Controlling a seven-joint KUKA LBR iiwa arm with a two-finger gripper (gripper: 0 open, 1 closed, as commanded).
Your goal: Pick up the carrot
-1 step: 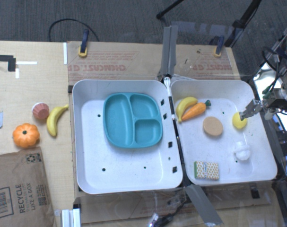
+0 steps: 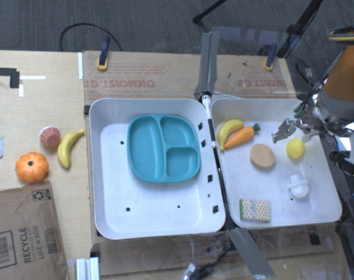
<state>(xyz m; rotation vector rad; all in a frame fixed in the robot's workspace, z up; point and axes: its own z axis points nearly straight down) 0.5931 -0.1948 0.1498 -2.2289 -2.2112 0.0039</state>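
Where the right bin [image 2: 334,206] meets the divider, the carrot [image 2: 239,137] is seen lying in that bin's upper left corner, its long axis slanted: the green stem end is turned up and to the right, the orange tip down and to the left, toward the divider. A yellow banana [image 2: 228,129] is laid just beside it, touching along its upper left side. Near the bin's upper right, the gripper [image 2: 284,131] is held above the floor, close to a lemon [image 2: 295,149] and well apart from the carrot; whether its fingers are spread or pressed together cannot be told. A round tan biscuit [image 2: 262,156] is found between carrot and lemon. A teal divided plate [image 2: 164,147] is set in the left bin [image 2: 107,209].
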